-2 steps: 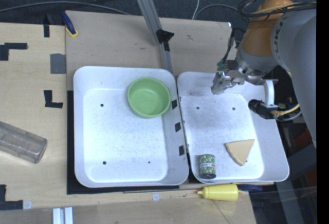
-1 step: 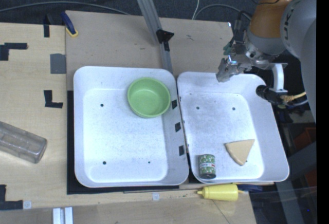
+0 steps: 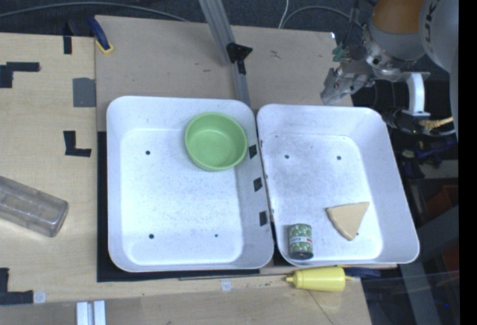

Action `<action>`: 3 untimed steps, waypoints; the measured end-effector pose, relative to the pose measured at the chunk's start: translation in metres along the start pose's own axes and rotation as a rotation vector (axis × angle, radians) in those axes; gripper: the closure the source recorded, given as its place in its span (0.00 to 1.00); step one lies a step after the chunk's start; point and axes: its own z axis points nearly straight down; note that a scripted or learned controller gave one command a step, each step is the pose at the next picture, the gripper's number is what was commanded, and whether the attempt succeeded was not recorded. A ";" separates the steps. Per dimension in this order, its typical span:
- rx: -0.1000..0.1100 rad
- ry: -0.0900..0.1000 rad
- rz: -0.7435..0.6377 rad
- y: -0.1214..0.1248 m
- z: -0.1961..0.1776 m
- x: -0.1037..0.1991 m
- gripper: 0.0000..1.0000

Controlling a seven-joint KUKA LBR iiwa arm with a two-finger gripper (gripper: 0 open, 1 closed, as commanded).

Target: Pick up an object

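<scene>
End effector (image 3: 339,85) low, arm bent

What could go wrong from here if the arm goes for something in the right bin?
1. The small can and the tan wedge sit close to the right bin's near wall, so a descent could clip the rim.
2. The can and wedge lie near each other; reaching for one may nudge the other.
3. The hand hovers beyond the bin's far edge, so it must cross the whole bin, leaving room for aiming error.
</scene>
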 end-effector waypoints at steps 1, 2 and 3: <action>0.006 0.002 -0.003 -0.024 -0.003 0.050 1.00; 0.007 0.002 -0.003 -0.034 0.005 0.097 1.00; 0.009 0.001 -0.003 -0.062 0.024 0.145 1.00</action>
